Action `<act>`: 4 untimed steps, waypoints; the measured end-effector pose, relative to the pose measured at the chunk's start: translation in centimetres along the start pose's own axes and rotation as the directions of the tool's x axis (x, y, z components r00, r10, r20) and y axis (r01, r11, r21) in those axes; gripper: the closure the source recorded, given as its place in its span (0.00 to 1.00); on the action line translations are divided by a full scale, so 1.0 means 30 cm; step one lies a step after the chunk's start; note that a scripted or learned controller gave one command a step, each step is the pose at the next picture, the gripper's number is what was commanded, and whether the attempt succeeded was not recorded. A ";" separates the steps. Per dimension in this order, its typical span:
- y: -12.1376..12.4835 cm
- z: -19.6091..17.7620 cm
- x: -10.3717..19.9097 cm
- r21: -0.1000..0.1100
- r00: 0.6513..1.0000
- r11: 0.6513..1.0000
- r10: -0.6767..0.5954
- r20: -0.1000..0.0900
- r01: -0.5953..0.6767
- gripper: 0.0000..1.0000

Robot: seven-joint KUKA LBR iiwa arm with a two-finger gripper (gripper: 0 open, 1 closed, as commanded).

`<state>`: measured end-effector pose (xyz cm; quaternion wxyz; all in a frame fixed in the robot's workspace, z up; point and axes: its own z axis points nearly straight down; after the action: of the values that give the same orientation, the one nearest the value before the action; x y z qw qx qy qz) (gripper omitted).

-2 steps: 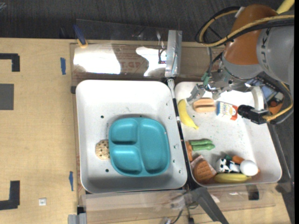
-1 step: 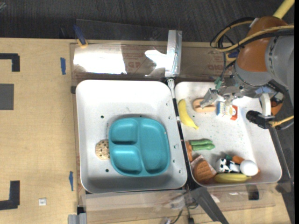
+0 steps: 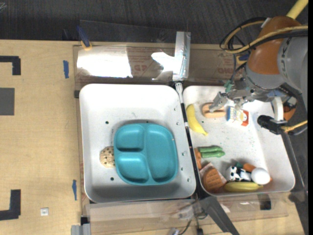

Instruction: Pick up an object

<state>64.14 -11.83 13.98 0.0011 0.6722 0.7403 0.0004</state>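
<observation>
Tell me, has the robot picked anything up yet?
Not that I can see. Done: the arm has reached into the right bin, and its gripper sits low at the far end, by a hot dog and a small carton. In hand: nothing shows between its fingers. Left: grab one and lift it. The bananas, the green vegetable and the teal plate lie untouched.
</observation>
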 end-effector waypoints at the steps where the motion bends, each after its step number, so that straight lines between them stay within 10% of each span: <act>1: 0.075 0.146 0.018 -0.017 0.933 0.933 0.361 -0.001 -0.361 0.00; 2: 0.063 0.117 -0.278 -0.002 0.999 0.999 0.044 -0.001 -0.044 0.00; 4: -0.155 0.177 -0.262 -0.002 1.000 1.000 -0.009 -0.002 0.009 0.00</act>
<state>60.28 -20.10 8.68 0.0008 0.6689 0.7433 0.0017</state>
